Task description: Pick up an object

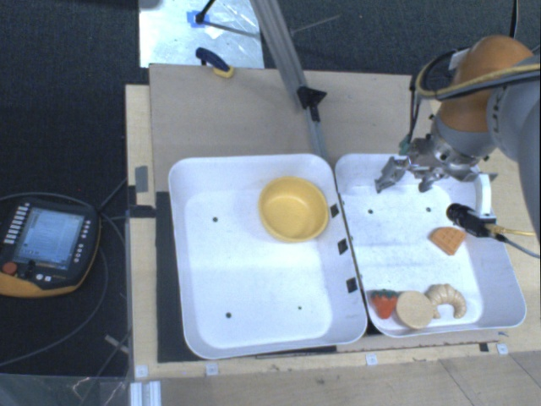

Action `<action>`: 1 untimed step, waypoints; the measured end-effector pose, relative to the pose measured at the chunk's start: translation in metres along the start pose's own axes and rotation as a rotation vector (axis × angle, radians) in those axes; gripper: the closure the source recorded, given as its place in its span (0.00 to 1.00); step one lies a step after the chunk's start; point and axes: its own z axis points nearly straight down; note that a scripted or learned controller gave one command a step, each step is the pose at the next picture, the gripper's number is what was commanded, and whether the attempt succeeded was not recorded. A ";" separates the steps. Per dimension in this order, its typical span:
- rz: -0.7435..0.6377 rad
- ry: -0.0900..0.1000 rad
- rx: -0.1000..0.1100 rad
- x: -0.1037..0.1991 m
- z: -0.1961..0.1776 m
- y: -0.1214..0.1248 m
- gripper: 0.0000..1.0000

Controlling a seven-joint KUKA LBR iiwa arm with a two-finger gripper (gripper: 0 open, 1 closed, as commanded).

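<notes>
Candidates for picking all lie in the right bin (499,269): an orange wedge-shaped piece, perhaps toy food, (447,240) toward its right side, and along the near edge a red strawberry-like item (384,303), a pale round disc (414,309) and a tan croissant-like piece (449,299), these three just beside or touching one another. That crowding probably makes the wedge, lying apart, the easiest target. Above the far part of this bin hangs the gripper (407,176), fingers spread and pointing down with nothing between them, well apart from every item, so I judge the grasp not yet begun. The arm reaches in from the right, its orange band (490,66) over the far right corner. In the left bin (194,311) sits a yellow bowl (292,209), upright, toward the far right. On the floor at the left rests a teach pendant (42,244).
</notes>
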 end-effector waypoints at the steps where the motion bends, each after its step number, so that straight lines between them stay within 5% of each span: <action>1: -0.001 -0.001 -0.006 0.000 -0.014 0.002 1.00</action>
